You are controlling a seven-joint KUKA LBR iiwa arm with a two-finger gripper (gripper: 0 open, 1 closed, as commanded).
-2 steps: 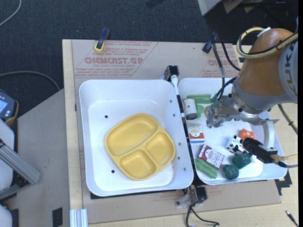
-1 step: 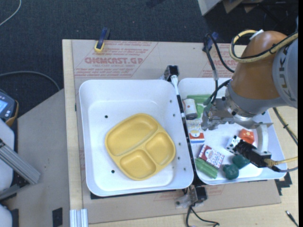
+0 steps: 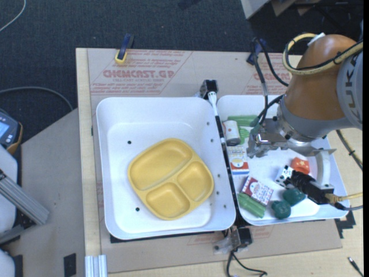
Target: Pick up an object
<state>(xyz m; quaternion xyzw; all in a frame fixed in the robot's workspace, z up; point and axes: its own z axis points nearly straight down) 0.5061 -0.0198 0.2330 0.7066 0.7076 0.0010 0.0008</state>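
At the near edge of the bench [image 3: 173, 253], one black clamp [image 3: 239, 235] is sitting where the two white bins are meeting. Along the near edge of the right bin [image 3: 331, 209], one dark green lump [image 3: 281, 210] is lying just beside one teal lump [image 3: 293, 196], with one pale green piece [image 3: 251, 205] toward the near-left corner. One red and white box [image 3: 258, 190] is lying tilted just behind that piece. Farther in, one black-and-white spotted cube [image 3: 284, 175] is sitting beside one orange piece [image 3: 300, 165], and one small carton [image 3: 239, 166] is lying against the left wall. The gripper [image 3: 260, 149] is hanging over the middle of this bin, just beyond the carton; whether it is open or closed, or gripping anything, cannot be told. Beyond it, one white can [image 3: 232, 133] and one green packet [image 3: 242, 122] are lying by the far-left corner. In the left bin [image 3: 109, 154], one yellow plate [image 3: 170, 178] with three compartments is lying at the middle. A second black clamp [image 3: 209, 88] is sitting between the bins' far corners, and two blue clamps [image 3: 123, 52] are gripping the bench's far edge.
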